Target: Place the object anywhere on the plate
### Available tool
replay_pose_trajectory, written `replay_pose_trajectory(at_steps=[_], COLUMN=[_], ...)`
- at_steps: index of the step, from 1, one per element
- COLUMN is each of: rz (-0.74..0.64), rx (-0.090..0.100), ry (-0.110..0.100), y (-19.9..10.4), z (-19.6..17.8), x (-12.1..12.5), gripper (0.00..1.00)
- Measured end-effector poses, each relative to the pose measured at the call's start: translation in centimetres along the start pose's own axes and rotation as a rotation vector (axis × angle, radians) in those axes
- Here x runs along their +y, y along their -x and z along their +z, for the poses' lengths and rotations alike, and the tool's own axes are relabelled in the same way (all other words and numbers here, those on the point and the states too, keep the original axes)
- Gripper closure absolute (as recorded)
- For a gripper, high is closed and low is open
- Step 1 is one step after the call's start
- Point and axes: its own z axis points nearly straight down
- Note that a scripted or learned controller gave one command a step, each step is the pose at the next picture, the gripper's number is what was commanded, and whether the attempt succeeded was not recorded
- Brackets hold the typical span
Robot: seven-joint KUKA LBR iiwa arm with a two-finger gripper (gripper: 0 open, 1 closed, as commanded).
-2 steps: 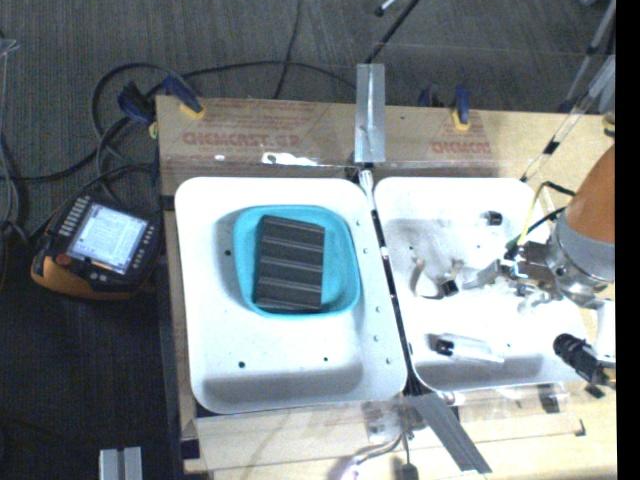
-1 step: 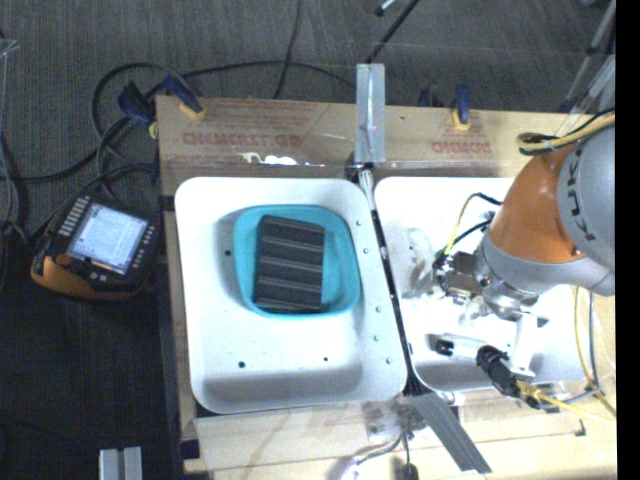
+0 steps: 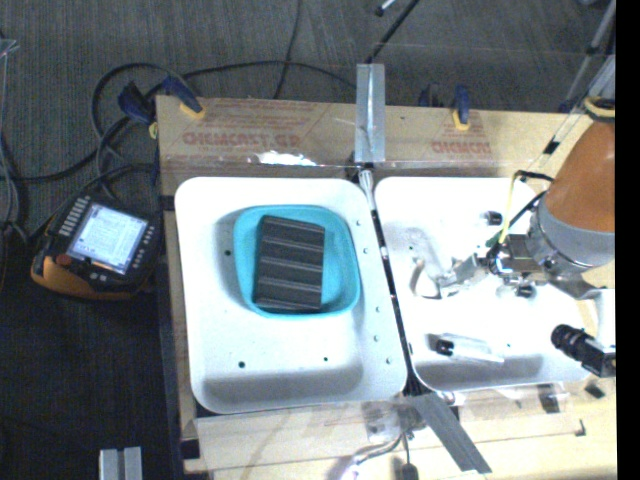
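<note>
A dark grey ribbed block (image 3: pixel 291 262) lies flat on the blue plate (image 3: pixel 343 268) in the left bin (image 3: pixel 210 348). It covers the plate's middle, with blue rim showing all round it. My gripper (image 3: pixel 428 266) hangs over the left part of the right bin (image 3: pixel 520 368), well apart from the block and the plate. It is open, with nothing between its fingers. The grey arm with its orange band (image 3: pixel 588 183) comes in from the right edge.
A clear pen-like item (image 3: pixel 467 347) lies near the right bin's front. A small dark bit (image 3: pixel 493 217) sits near that bin's back. A metal divider post (image 3: pixel 370 118) stands between the bins at the rear. A control pendant (image 3: pixel 100 240) rests on the floor at left.
</note>
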Motion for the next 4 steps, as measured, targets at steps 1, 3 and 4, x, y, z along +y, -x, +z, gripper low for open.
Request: replay_pose_trajectory(at_steps=[1, 3, 4], rz=[0.275, 0.080, -0.119], rx=[0.001, -0.001, -0.001], ry=[-0.002, 0.002, 0.001], y=[-6.8, -2.9, 0.9], z=[4.9, 8.0, -1.5], x=[-0.2, 0.0, 0.0], gripper=[0.00, 0.00, 0.00])
